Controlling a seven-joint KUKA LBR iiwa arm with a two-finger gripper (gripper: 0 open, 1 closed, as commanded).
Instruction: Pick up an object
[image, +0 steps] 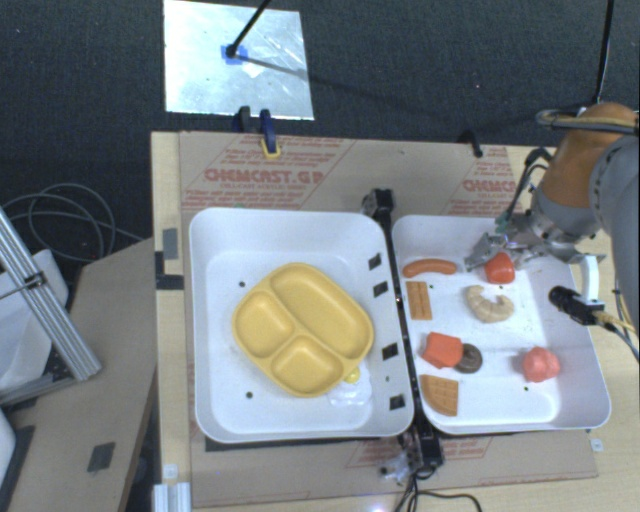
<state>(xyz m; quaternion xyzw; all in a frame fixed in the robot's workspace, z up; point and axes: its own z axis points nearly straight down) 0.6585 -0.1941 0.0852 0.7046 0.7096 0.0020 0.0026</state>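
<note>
The end effector (497, 252) sits low over the red piece (500, 268) directly beneath it, grip state unclear, so nothing looks lifted yet.

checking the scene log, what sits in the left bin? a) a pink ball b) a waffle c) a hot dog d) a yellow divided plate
d, the yellow divided plate lies in the left bin, while the small food pieces such as the hot dog are in the right bin.
</note>
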